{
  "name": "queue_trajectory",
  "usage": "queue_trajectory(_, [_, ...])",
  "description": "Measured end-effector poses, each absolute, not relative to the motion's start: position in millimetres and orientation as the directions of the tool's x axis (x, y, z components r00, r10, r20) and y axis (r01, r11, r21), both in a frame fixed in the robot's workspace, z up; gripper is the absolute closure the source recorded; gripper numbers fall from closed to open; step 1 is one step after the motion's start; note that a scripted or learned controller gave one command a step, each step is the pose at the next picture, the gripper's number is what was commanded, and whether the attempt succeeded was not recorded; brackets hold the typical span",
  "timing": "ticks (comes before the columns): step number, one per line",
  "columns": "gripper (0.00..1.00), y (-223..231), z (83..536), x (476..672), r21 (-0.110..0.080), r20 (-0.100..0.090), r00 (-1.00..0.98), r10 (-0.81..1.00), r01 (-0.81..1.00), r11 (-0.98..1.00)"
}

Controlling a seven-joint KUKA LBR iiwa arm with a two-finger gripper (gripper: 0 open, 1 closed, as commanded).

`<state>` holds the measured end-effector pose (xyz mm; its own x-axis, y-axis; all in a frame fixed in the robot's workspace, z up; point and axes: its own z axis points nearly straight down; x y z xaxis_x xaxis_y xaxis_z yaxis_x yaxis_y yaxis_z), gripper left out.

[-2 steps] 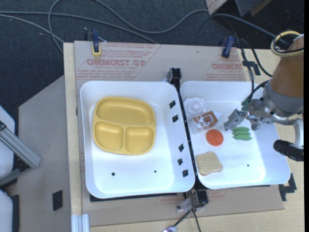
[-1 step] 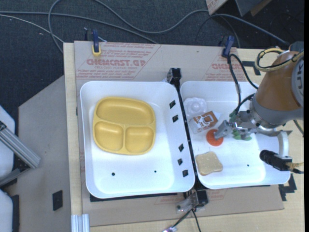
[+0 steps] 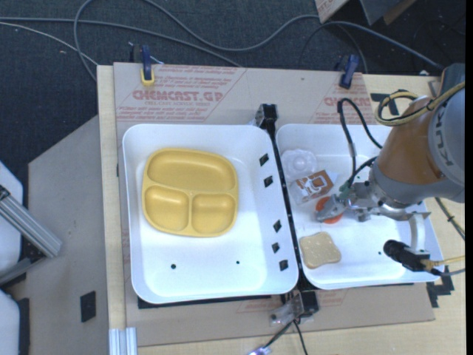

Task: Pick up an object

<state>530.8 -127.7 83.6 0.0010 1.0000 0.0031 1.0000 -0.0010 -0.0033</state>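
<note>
In the right bin (image 3: pixel 355 268) lie a tan slice of toy bread (image 3: pixel 319 249) near the front left, a clear packet with a brown and orange label (image 3: pixel 312 186), a clear plastic lid or cup (image 3: pixel 298 160) behind it, and a small red-orange piece (image 3: pixel 329 211). My gripper (image 3: pixel 346 202) hangs low over the bin's middle, right beside the red-orange piece. The arm's grey body and orange band come in from the right and cover the bin's right part.
The left bin (image 3: pixel 148 265) holds a yellow three-compartment plate (image 3: pixel 190 191). A black divider with clips (image 3: pixel 277 198) runs between the bins. Blue clamps (image 3: pixel 148 61) and cables sit at the bench's far edge.
</note>
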Motion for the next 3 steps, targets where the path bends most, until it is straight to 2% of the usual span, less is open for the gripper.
queue_trajectory(1, [1.0, -128, 99, 533.5, 0.005, 0.002, 0.0, 1.0, 1.0, 0.0])
queue_trajectory(3, [1.0, -132, 227, 536.3, 0.007, -0.002, -0.001, 1.0, 1.0, 0.001])
